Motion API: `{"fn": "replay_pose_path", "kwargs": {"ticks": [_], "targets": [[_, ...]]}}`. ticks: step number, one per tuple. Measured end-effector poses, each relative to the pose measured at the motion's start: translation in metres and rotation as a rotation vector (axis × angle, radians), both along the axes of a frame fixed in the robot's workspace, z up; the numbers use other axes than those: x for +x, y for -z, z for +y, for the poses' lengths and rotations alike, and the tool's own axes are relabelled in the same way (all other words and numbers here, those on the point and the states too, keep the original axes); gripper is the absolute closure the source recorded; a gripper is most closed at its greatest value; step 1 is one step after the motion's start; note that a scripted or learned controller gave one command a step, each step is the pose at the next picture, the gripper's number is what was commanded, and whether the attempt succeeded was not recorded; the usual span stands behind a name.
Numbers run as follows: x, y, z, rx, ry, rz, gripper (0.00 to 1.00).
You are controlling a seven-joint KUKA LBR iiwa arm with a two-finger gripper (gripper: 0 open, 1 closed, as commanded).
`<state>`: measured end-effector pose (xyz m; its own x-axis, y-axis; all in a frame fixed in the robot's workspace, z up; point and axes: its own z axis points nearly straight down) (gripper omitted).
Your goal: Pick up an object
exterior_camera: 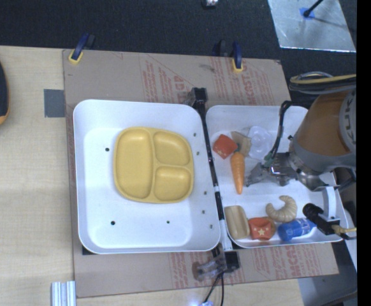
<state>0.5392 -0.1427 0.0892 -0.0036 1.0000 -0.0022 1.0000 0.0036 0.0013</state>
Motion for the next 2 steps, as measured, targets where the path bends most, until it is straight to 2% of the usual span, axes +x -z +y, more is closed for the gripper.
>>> {"fn": "replay_pose_path", "kwargs": {"ticks": [1, 2], "targets": [[0.075, -0.002, -0.002, 0.004, -0.008, 0.029, 0.00], [0.033, -0.107, 0.129, 0.005, -0.009, 0.003, 0.00]]}}
